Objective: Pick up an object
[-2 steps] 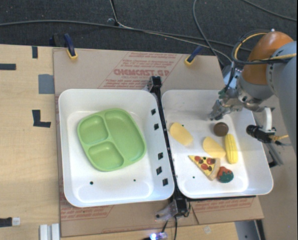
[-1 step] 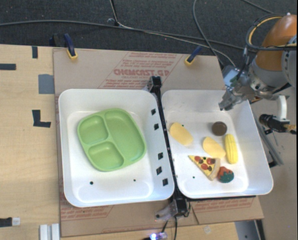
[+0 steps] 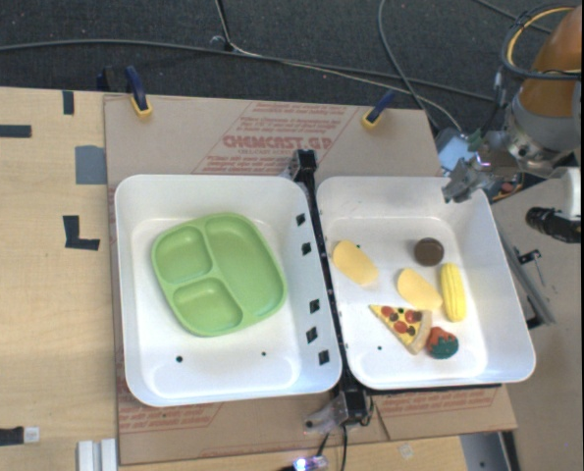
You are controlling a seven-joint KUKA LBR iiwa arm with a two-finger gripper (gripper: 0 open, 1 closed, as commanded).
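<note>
The right bin (image 3: 370,199) holds several toy foods: a yellow lump (image 3: 354,262), a brown round piece (image 3: 429,251), a second yellow lump (image 3: 418,288), a corn cob (image 3: 452,291), a pizza slice (image 3: 400,323) and a small red and green piece (image 3: 443,344). My gripper (image 3: 460,186) hangs over the right bin's far right corner, well above and behind the foods. Nothing shows between its fingers.
The left bin (image 3: 139,199) holds a green divided plate (image 3: 217,274). A black divider (image 3: 311,253) runs between the bins. Two clamps (image 3: 137,94) (image 3: 375,116) sit on the cardboard's far edge, and cables trail across the dark floor behind.
</note>
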